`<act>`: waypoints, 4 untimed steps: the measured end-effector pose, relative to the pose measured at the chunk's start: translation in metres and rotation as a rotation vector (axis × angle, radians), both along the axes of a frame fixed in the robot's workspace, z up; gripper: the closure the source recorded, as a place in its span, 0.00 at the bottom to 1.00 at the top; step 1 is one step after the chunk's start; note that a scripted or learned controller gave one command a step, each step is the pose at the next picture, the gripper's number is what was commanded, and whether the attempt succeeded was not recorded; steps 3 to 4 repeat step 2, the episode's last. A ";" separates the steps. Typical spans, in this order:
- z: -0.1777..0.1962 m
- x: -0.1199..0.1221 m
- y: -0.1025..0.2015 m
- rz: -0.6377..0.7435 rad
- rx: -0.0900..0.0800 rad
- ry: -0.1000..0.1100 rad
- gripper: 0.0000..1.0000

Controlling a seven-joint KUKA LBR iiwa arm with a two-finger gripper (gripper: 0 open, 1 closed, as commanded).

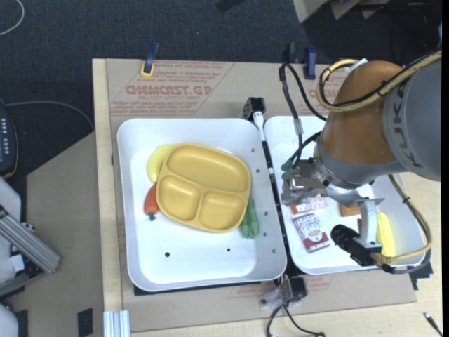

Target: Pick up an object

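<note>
Nearest, the left bin (133, 258) holds a yellow divided tray (203, 186) over an orange piece (151, 201) and green piece (250, 220). Right bin (330, 264) holds a red-white packet (311, 229) and yellow object (385, 232); tool (298, 185) above packet, state unclear.

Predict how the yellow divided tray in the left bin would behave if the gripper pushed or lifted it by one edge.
The yellow divided tray looks moulded and rigid, so it would probably hold its shape. It rests partly over a yellow item, an orange item and a green item, so it may rock or drag them. Its smooth surface could slip.
</note>
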State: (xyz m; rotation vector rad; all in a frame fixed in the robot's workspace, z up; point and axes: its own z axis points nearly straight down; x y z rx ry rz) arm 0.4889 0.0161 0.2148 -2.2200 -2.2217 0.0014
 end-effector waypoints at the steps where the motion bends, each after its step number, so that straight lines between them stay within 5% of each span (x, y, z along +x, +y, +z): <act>1: 0.002 0.003 -0.010 -0.002 0.000 -0.002 1.00; 4: 0.000 0.003 -0.005 0.000 0.001 0.000 1.00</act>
